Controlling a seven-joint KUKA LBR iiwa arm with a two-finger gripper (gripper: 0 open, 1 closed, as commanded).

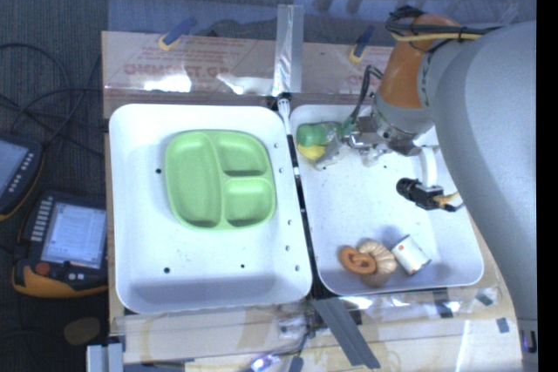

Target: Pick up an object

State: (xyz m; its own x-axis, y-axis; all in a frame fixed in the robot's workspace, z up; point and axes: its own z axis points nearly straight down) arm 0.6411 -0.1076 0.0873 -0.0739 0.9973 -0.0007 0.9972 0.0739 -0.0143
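A green and yellow object (311, 141) lies in the far left corner of the right bin (384, 213). My gripper (344, 140) is low in that bin, right beside this object on its right and touching or nearly touching it. A brown pretzel-like piece (353, 258) and a tan lump (378, 260) rest together near the front edge of the right bin. Next to them on the right lies a small white cylinder with a red mark (410, 253).
The left bin (139, 266) holds a green divided plate (220, 179) in its middle. A divider rail (295, 179) runs between the two bins. The grey arm (488, 126) covers the right bin's right side. A tablet and cables (61, 231) lie left of the bench.
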